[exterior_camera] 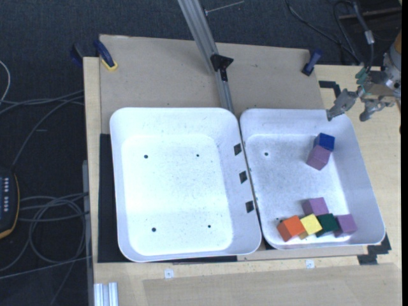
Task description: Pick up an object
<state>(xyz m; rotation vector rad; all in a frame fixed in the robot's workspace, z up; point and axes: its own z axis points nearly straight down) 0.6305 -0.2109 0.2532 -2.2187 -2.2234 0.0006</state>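
Cables trail over the dark floor at the far left, beside the bench (191, 69). Next comes the left bin (127, 171), a shallow white tray with only a few dark dots on its floor. A grey pole (204, 37) slants down from the top to the seam between the two trays. The right bin (357, 171) holds every candidate for the pick: an orange block (292, 227), a yellow block (311, 224), a green block (327, 222) and two purple ones packed together against the near rim, and, well apart from them toward the far corner, a purple block (318, 155) with a blue block (326, 141) touching its far side.

Over the right bin's far right corner hangs the gripper (351, 109), its two fingers spread apart with nothing between them, raised above the tray and off to the right of the blue block.

By my reading the task sits at the approach step; no grasp has been made. The next move calls for travelling left over the blue and purple pair, lining the spread fingers across one block, descending and closing. The two touch, so a finger may nudge the neighbour.
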